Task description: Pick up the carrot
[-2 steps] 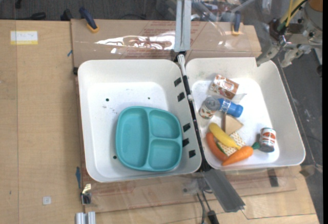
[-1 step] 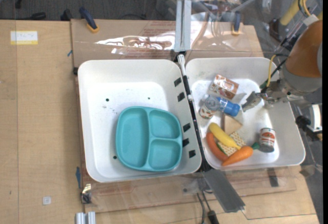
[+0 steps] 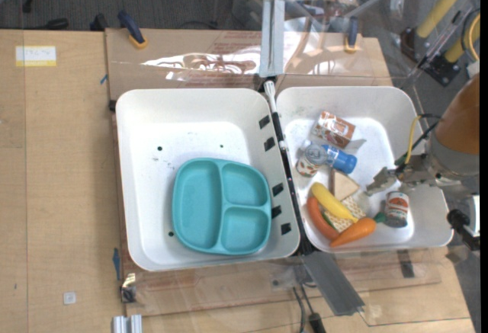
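Nearest the camera, a grey metal bracket juts out from under the bins at the bench's near edge, w/ a black cable beside it.

Left bin: holds a teal divided plate, 3 compartments, lying flat in the near-right part of the bin.

Right bin: a cluster of items. Carrot lies at the near side of this bin, orange, roughly horizontal w/ its thicker end to the right, near the bin's near wall. Just left of it a red-orange pepper-like piece curves along the near-left corner, touching or nearly touching the carrot. Banana, yellow, lies diagonally just far of the carrot, resting against a tan wedge. Small can w/ red label sits right of the carrot, close to its thick end. Farther back: a blue bottle on its side, a small round can left of it, and a brown-red carton at the far end of the cluster.

Gripper reaches in from the right, over the right bin, above & between the tan wedge and the red-label can; it sits far-right of the carrot, apart from it. Fingers look close together w/ nothing seen between them. Orange band of the arm shows at the right edge.
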Controlling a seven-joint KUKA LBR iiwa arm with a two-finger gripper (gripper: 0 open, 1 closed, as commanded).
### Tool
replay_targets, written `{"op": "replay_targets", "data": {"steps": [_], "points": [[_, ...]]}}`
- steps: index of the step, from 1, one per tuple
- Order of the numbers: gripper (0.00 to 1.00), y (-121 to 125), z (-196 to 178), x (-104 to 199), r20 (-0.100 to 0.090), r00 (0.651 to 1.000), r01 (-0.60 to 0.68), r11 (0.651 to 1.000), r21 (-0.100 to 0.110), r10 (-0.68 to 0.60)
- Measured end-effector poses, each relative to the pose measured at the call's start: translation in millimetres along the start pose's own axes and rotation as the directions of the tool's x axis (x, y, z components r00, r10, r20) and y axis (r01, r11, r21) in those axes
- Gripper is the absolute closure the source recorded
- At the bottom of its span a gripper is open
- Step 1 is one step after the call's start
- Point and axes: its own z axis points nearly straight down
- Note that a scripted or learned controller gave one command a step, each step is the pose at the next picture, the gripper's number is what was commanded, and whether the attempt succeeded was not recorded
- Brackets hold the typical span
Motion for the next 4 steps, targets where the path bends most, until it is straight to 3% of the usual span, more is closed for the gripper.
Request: {"op": "replay_targets", "data": {"steps": [1,2,3,4], "points": [[0.00,-45,0,53,0.007,0.973,-0.229,0.974,-0.008,0.229],[0.00,-46,1,109,0.004,0.840,-0.542,0.840,-0.011,0.542],[1.00,-42,-12,106,0.001,0.838,-0.546,0.837,-0.023,0.546],[0.00,-47,-8,106,0.007,0.836,-0.548,0.836,-0.009,0.548]]}}
